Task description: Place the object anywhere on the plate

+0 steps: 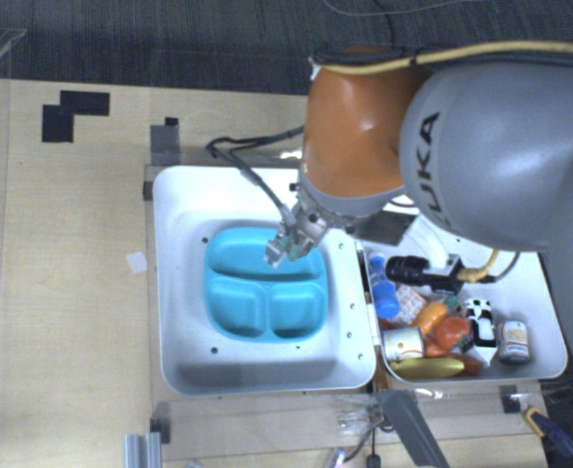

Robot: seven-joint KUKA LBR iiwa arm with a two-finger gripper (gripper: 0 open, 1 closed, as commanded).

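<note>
Hand (288, 250) hangs over the blue plate (238, 261), at the upper right edge of its large top compartment, a little above the frame's centre. I cannot tell from this slant whether the hand is clenched or released. A small grey-green bit (279, 253) shows at its tip; I cannot tell if that is a carried thing or part of the hand itself, so I cannot say for sure where the task's object is. The plate lies flat in the left bin (184, 291), one wide compartment above and two smaller ones below, all three bare blue. The arm (481, 135) fills the upper right of the frame, its orange band (355, 135) just above the hand. The right bin (550, 349), lower right, holds a crowded heap well apart from the plate: a blue bottle (382, 286) by its left wall, a white can (401, 343) below that, an orange piece (429, 315) and a red round thing (450, 331) touching in the middle, a yellow banana-like thing (433, 367) along the near edge, and a small jar (514, 339) to the right. Both bins sit on the pale worktop (62, 261).
</note>
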